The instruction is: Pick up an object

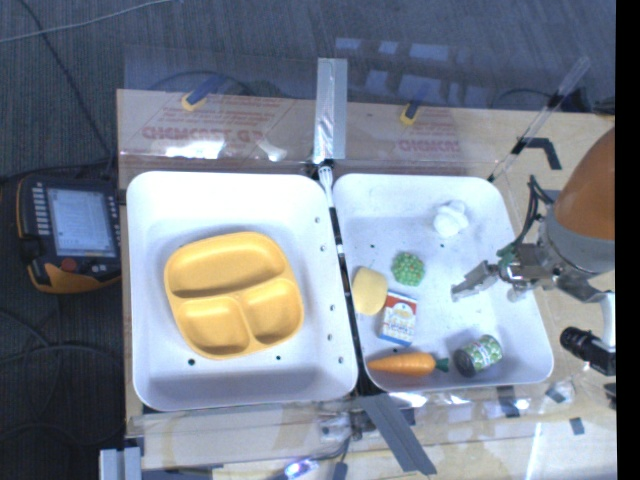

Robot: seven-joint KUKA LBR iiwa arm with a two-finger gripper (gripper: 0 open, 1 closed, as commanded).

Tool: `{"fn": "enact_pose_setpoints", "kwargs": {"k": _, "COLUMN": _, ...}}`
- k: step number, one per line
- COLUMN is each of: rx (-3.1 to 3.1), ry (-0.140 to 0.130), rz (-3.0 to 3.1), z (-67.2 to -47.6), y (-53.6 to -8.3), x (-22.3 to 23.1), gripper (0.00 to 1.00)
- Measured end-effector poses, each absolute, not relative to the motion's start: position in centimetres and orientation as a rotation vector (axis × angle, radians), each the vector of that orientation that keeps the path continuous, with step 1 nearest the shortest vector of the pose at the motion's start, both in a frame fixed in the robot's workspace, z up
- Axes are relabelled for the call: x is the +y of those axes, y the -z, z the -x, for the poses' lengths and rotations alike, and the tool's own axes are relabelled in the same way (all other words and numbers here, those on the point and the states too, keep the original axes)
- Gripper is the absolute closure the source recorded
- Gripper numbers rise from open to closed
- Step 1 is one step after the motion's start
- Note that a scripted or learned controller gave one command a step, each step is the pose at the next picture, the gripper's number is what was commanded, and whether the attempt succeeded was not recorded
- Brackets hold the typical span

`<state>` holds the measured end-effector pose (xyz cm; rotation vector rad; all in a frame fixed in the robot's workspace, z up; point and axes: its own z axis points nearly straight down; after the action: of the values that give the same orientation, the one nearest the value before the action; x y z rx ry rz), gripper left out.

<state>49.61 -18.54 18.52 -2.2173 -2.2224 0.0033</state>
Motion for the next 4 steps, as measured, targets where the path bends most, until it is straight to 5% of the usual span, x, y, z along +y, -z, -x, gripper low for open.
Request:
{"fn": "enact_pose_setpoints", "kwargs": {"k": 1, "rx": -2.323, "ry": -0.001, "rz": 2.111, "z": -54.3, "y": -19.6, "x": -8.0, "gripper": 0.0}}
{"fn": "enact_pose_setpoints", "kwargs": {"k": 2, "rx": -2.425, "ry": 0.009, "rz": 2.013, "z": -55.0, "y": -9.1, "x": -12.2, "gripper": 0.0}}
{"fn": "enact_pose_setpoints", "kwargs": {"k": 3, "rx": -2.43, "ry": 0.009, "rz": 2.01, "z": -62.5, "y": -9.0, "x": -13.1, "gripper": 0.0}}
{"fn": "enact_pose_setpoints", "kwargs": {"k": 4, "rx": -2.651, "ry": 0.007, "rz": 1.716, "z": -57.4, "y": -9.1, "x": -10.2, "gripper": 0.0}}
